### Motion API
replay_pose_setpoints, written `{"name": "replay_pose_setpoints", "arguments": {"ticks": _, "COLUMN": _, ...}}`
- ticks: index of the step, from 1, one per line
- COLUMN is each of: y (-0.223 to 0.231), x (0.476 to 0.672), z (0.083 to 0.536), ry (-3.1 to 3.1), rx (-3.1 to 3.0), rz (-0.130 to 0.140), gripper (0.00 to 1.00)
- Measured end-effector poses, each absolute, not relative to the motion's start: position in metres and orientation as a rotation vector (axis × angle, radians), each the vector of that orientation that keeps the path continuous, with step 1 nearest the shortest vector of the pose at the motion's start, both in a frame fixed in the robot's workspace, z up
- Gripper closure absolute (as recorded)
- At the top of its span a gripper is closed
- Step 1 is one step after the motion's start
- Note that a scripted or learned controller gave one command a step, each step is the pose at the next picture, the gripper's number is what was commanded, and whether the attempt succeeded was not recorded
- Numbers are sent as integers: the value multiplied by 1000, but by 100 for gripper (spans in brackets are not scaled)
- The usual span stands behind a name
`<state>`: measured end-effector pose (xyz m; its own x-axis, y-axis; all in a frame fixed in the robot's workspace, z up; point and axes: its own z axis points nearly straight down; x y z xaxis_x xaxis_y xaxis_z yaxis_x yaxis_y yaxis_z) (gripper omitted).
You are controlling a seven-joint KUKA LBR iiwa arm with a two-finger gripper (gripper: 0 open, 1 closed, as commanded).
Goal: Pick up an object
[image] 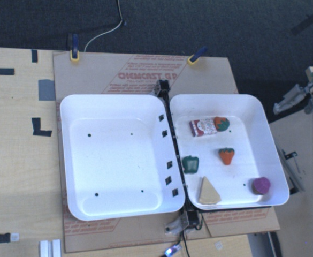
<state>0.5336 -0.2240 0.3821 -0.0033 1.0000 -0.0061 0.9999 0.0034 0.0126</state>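
Two shallow white plastic bins sit side by side on a brown cardboard sheet [145, 71] laid over the wooden counter [17, 159]. The left bin [70, 122] has its whole floor bare. The right bin [260, 122] holds five small things. A red-and-white rectangular packet [203, 127] lies near the far wall, with a small round green-and-orange toy [221, 123] touching its right end. An orange strawberry-shaped toy [227, 156] sits near the middle, with open floor all round it. A dark green pepper-shaped toy [190, 164] lies just beside the left wall, by the divide between the bins. A tan wedge-shaped block [208, 191] rests against the near wall, and a purple round toy [261, 185] sits in the near right corner. A grey part of the arm [295, 98] shows at the right edge, well apart from the bins; I cannot tell the gripper's state.
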Motion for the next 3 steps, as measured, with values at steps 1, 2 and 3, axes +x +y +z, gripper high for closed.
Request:
{"name": "replay_pose_setpoints", "arguments": {"ticks": 1, "y": -224, "x": 548, "z": 538, "ry": 2211, "rx": 2204, "rz": 11, "gripper": 0}}
{"name": "replay_pose_setpoints", "arguments": {"ticks": 2, "y": -223, "x": 548, "z": 538, "ry": 2220, "rx": 2217, "rz": -2, "gripper": 100}}
{"name": "replay_pose_setpoints", "arguments": {"ticks": 3, "y": -97, "x": 525, "z": 495, "ry": 2239, "rx": 2212, "rz": -2, "gripper": 100}}
